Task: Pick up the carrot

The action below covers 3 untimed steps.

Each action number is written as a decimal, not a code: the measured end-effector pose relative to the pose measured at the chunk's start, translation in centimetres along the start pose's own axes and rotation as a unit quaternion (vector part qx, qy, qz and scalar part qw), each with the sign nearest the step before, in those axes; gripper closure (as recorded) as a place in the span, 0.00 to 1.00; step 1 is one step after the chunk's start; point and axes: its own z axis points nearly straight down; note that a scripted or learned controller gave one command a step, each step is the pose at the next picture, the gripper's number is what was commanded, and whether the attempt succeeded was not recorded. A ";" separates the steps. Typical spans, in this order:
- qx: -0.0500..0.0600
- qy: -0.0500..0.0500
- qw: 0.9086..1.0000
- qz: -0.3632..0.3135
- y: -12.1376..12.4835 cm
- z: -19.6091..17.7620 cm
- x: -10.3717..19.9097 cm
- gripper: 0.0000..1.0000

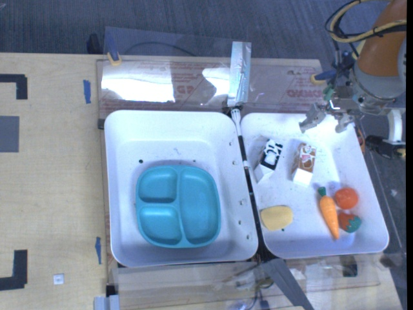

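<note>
The carrot (330, 216) is orange with a small green top and lies lengthwise near the right bin's front right corner. It rests close beside an orange tomato-like ball (346, 197) and a red strawberry-like piece (351, 223). My gripper (328, 121) hangs over the far right part of the right bin (374, 237), well behind the carrot. Its two fingers are spread apart with nothing between them.
In the right bin there are also a black-and-white carton (270, 155), a small brown-and-white box (304, 163) and a yellow lemon-like piece (277, 217). The left bin (122, 134) holds a blue divided plate (179, 205). A metal divider (239, 76) stands behind the bins.
</note>
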 end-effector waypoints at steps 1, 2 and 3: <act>0.001 0.002 0.999 -0.045 -6.4 6.4 -6.2 0.00; -0.004 0.005 0.999 -0.033 -14.1 10.6 -4.7 0.00; -0.007 -0.001 1.000 -0.030 -14.0 9.6 -5.2 1.00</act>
